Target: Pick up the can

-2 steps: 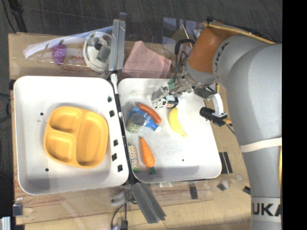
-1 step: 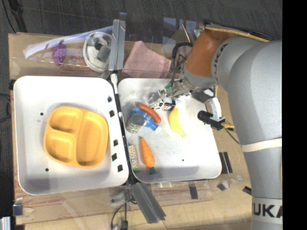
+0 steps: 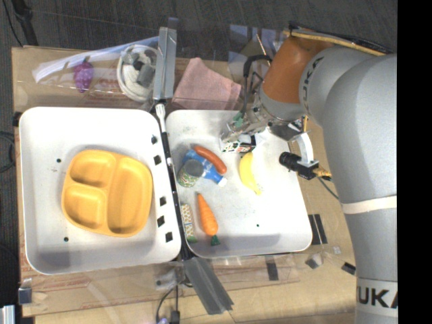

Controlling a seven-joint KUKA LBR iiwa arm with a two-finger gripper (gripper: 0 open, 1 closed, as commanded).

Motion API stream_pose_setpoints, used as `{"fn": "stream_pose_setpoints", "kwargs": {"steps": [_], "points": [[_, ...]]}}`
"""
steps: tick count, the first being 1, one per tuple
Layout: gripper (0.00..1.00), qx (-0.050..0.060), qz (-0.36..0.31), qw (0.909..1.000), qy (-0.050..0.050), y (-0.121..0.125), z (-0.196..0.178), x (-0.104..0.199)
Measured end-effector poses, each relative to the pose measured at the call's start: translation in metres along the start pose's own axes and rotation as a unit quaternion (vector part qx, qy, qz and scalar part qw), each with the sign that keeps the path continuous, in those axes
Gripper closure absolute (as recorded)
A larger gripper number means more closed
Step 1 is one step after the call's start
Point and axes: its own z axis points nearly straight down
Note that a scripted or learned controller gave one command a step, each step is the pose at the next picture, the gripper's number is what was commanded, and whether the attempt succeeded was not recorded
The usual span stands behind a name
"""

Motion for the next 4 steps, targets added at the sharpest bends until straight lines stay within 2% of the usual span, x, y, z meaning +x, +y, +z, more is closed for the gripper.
{"fn": "stream_pose_setpoints", "kwargs": {"steps": [1,2,4], "points": [[0.00,0.000,0.000,1.0000,0.000,0.000,0.000,0.000],[0.00,0.004,0.061,0.9981,0.003,0.008,0.016,-0.011],[0.00,0.003,0.054,0.9985,0.003,0.007,0.016,-0.022]]}}
